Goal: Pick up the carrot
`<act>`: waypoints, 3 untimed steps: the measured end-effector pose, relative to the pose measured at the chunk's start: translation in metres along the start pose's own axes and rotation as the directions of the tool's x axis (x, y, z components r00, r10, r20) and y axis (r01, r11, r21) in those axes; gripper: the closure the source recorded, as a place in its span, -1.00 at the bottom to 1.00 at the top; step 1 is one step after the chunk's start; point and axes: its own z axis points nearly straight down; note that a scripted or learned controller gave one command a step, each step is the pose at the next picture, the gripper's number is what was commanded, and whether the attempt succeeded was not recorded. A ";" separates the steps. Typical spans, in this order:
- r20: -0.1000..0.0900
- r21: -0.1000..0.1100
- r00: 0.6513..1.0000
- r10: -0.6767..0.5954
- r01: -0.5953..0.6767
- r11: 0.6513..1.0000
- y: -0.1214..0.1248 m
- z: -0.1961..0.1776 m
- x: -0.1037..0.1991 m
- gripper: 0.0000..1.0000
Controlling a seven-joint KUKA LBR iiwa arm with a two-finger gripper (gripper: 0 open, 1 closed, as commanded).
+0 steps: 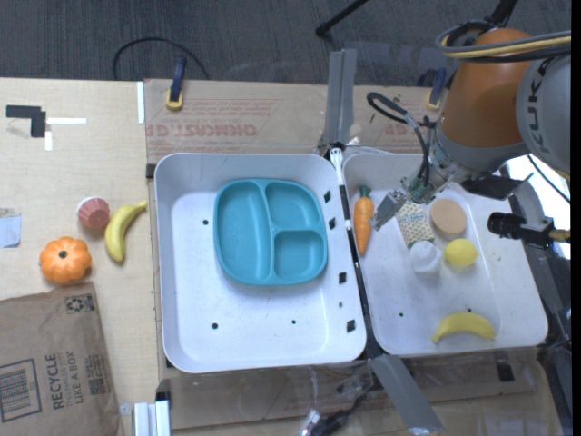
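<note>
- Carrot (362, 222) lies in the right bin (508, 334), pressed along its left wall, green top pointing to the far side; this place near the wall probably makes the grasp harder, because one finger has little room there.
- Gripper (392, 209) hangs low over the right bin, just beside the carrot on its right; nothing is seen between its fingers, and if they are apart or together I cannot tell from this slant.
- Arm (486, 94) reaches in from the right and bends down steeply, I judge to come at the carrot from above.
- Other toys lie close in the same bin: a speckled piece (416, 225), a tan disc (448, 217), a lemon (461, 252), a white piece (425, 258) and a banana (464, 327); they are crowded near the gripper and could be pushed.
- Left bin (182, 271) holds a blue divided plate (270, 232).
- On the bench to the left rest a pumpkin (65, 261), a second banana (121, 231) and a pink cup (93, 213), well apart from the work.
- Writing: the paper bag (50, 361) shows "RECYCLE" and "LIKE A BOX"; letters "KUK" stand on the arm; red print on the cardboard (245, 114) is upside down and not readable to me.
</note>
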 end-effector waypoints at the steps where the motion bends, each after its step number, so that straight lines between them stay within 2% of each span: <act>1: 0.002 -0.001 0.986 -0.167 0.167 0.986 0.046 0.000 -0.020 -1.00; 2: -0.001 0.000 0.982 -0.188 0.188 0.982 -0.027 0.000 0.045 -1.00; 3: 0.000 0.000 1.000 -0.003 0.003 1.000 -0.044 0.032 -0.035 -1.00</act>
